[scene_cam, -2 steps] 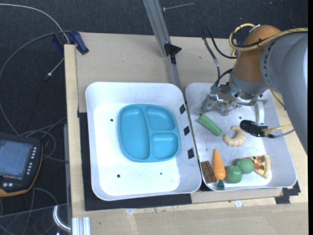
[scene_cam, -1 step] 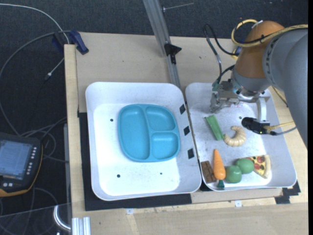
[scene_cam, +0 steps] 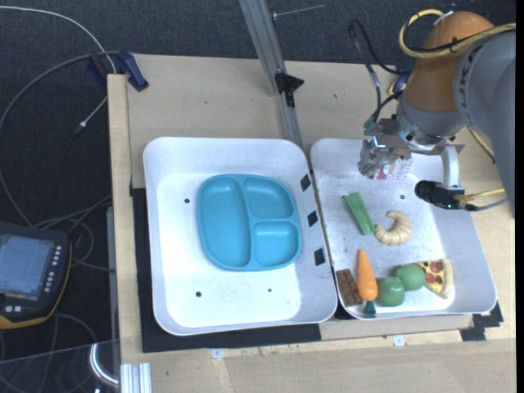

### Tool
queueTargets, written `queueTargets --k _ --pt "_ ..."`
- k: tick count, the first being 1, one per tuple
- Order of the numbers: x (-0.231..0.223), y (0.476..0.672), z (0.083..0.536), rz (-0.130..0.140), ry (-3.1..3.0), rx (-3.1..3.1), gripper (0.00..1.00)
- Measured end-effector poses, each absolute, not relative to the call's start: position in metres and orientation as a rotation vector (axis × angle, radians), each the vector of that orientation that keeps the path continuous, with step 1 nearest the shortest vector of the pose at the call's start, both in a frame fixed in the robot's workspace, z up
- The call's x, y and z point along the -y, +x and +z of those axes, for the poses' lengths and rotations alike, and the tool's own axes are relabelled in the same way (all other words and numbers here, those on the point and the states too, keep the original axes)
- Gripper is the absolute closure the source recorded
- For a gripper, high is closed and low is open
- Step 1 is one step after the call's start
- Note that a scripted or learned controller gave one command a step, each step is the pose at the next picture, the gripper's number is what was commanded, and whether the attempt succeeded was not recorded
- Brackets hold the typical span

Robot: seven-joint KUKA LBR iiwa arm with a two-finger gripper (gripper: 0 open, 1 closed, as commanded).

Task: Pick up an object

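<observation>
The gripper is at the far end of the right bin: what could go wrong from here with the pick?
1. The gripper hovers away from the toys, so closing here may catch nothing.
2. The carrot, green pepper, pizza slice and chocolate bar are crowded in the near corner; a grasp may push neighbours.
3. The croissant is curved and might slip.

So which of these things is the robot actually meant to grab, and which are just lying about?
Candidates to pick, all in the right bin:
green stick
croissant
carrot
green pepper
pizza slice
chocolate bar
The gripper hangs over that bin's far end.

Just lying about:
blue divided plate in the left bin
handheld controller
</observation>
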State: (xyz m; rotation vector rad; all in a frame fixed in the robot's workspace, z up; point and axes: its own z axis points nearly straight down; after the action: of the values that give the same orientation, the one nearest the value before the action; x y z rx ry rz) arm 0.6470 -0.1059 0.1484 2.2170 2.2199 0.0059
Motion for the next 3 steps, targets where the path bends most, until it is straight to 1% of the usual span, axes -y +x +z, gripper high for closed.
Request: queueTargets --k 1,2,3 --pt "0.101 0.648 0.193 0.007 2.216 -2.220 1.00" --pt "0.101 0.650 0.248 0.007 2.216 -2.219 1.00" --pt "0.064 0.627 0.242 -0.001 2.220 -2.228 1.00"
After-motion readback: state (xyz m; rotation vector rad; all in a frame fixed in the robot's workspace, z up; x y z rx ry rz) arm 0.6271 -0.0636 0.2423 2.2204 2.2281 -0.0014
